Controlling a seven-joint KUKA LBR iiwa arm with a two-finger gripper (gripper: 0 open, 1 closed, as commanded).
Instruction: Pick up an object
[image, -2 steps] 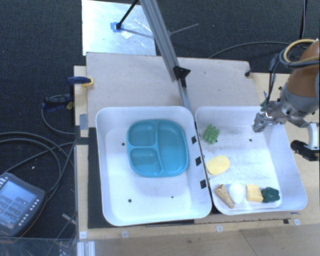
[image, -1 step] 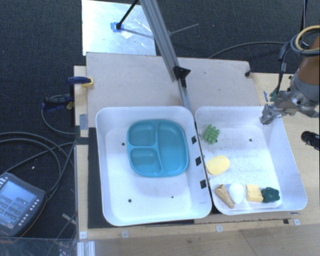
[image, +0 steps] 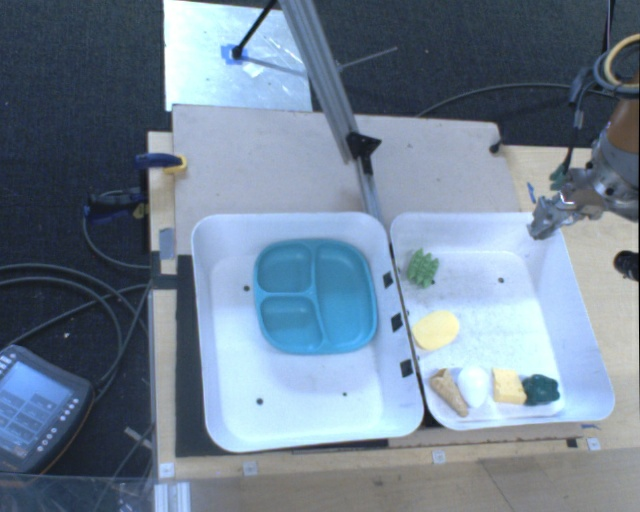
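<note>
The right bin (image: 575, 300) holds a green leafy piece (image: 422, 267) near its back left corner and a yellow oval piece (image: 437, 329) by its left wall. Along its front edge lie a tan cone (image: 448, 390), a white egg (image: 473, 385), a yellow block (image: 508, 386) and a dark green piece (image: 541, 389). My gripper (image: 545, 222) hangs above the bin's back right corner, far from all of these, with nothing visibly between its fingers.
The left bin (image: 225, 390) holds a blue divided tray (image: 315, 296). A slanted metal pole (image: 330, 85) crosses above the bench's back. Clamps (image: 160, 160) sit at the bench's left edge, and a teach pendant (image: 35, 405) lies on the floor.
</note>
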